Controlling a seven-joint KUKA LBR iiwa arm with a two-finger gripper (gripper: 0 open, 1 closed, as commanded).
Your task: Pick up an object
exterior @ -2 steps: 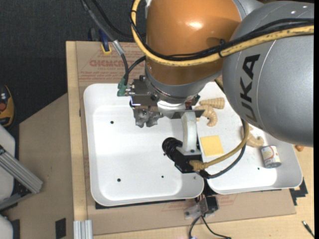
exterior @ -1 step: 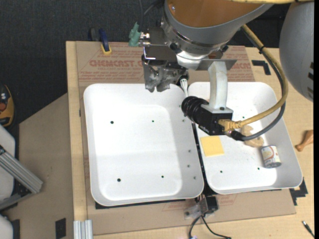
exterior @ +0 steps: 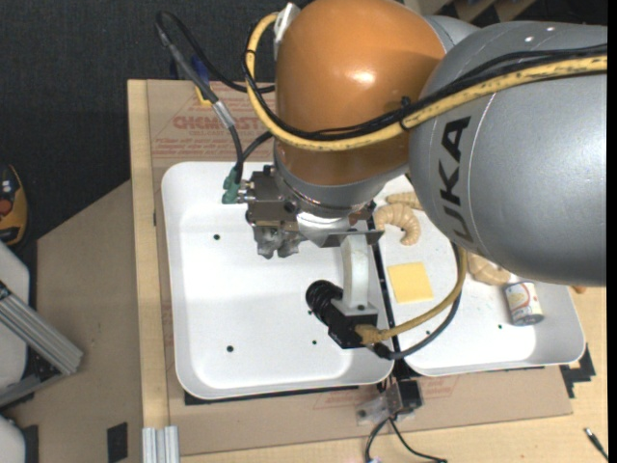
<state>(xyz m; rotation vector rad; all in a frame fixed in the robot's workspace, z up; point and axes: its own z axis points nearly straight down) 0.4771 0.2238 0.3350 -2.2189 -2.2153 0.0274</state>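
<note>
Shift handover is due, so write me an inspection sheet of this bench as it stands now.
Surface: two shallow white bins, left bin, right bin, on a brown cardboard sheet.
Job's things: flat yellow square, tan ridged curved piece, small red-and-white can, all in the right bin.
Clutter: nothing seen.
Grippers: gripper over the left bin; finger state unclear.
Cables: yellow hose and black cable along the arm.
Surroundings: dark floor.

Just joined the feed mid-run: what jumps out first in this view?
The arm's big orange band and grey body fill the upper right, hanging over the left bin. In the right bin lie a yellow square, a small can and a tan curled piece.
</note>
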